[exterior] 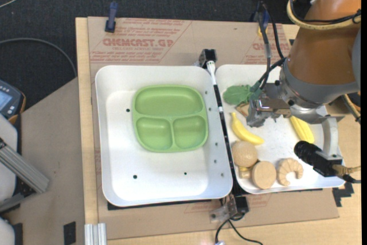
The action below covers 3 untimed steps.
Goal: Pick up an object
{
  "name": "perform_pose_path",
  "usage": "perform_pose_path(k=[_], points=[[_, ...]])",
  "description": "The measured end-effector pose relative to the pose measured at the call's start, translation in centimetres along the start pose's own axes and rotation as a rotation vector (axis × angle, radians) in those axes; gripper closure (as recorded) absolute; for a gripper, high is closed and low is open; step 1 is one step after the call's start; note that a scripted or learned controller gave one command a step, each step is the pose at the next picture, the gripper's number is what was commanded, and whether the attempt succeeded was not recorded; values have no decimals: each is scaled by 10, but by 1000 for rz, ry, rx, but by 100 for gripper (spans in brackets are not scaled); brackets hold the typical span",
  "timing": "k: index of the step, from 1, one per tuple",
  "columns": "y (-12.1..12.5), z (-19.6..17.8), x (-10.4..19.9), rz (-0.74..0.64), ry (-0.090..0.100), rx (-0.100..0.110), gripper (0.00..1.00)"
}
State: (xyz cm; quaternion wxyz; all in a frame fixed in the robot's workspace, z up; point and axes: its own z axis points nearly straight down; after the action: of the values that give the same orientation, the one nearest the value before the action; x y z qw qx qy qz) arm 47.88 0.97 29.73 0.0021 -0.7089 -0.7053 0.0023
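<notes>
Robot gripper, fingers' state unclear, hangs low just right of banana in right bin; no obj seen held, pick apparently not yet done.

In the right white bin lie plastic play foods: a green leafy piece near the back left corner, and a curved yellow banana just in front of it. A second yellow banana-like piece lies farther right; along the front sit a round tan bun, a flat tan disc and a tan croissant, close together.
</notes>
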Motion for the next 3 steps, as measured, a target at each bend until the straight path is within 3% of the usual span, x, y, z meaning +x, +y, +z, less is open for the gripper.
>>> perform_pose_path(k=[2, 3], points=[[0, -103, 129, -13, 4, -14, 100], [-2, 92, 172, -6, -2, 6, 100]])
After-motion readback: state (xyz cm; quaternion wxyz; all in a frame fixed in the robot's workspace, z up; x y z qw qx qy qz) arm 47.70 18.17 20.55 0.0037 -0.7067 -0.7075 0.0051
